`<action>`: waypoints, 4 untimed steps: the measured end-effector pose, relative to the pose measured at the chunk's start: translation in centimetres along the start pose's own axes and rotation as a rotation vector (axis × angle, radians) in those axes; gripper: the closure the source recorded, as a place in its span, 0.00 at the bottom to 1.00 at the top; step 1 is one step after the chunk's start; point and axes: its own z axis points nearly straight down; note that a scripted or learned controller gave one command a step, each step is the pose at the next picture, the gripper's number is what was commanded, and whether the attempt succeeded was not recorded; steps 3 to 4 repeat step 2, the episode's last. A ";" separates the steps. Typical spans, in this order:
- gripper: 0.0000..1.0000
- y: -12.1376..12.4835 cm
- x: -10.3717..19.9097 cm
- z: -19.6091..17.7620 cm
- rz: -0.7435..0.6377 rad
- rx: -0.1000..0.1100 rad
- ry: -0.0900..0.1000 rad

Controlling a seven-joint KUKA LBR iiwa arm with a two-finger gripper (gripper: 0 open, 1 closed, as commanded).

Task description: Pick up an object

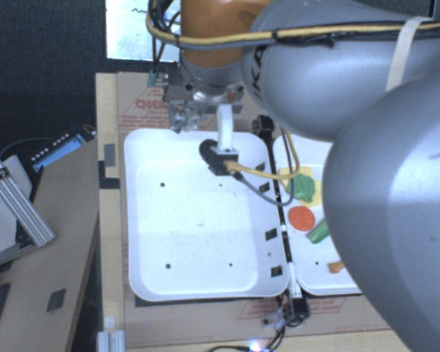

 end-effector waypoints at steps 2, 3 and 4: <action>1.00 3.9 -0.3 -1.7 0.003 0.007 -0.003; 1.00 3.9 -0.3 -1.7 0.003 0.007 -0.003; 1.00 3.9 -0.3 -1.7 0.003 0.007 -0.003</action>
